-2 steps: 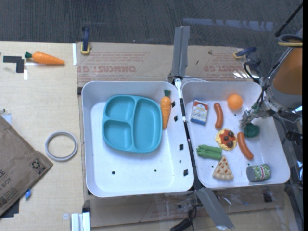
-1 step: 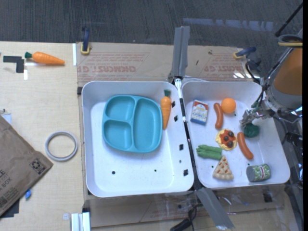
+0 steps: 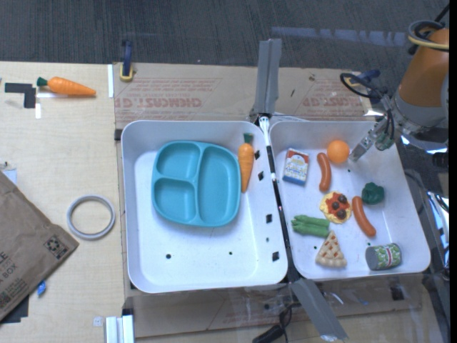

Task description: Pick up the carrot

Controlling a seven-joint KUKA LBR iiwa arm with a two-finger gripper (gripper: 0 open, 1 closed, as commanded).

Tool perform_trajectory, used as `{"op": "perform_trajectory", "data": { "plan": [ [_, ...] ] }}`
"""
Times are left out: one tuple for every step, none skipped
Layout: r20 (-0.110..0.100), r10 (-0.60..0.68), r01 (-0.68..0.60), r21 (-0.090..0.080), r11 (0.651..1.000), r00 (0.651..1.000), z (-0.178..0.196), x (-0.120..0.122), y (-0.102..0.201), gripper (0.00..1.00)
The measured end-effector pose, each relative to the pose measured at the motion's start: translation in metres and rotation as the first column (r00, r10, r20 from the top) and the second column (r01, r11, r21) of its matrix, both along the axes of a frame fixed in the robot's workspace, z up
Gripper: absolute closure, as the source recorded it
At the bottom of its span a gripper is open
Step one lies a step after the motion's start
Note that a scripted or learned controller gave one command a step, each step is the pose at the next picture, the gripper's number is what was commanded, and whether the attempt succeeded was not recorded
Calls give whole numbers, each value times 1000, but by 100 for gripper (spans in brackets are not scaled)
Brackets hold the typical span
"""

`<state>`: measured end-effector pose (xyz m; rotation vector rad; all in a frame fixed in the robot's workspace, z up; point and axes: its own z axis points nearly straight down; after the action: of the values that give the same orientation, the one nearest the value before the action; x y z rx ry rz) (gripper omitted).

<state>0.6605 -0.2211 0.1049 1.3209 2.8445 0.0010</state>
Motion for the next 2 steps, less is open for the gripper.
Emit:
{"op": "perform_trajectory", "data": {
  "plan": [
    [-6,-325,325,2,946,946,-14,-22,88,100],
    [-4,-260,260,1,966,965,136,-1,139,100]
  ]
}}
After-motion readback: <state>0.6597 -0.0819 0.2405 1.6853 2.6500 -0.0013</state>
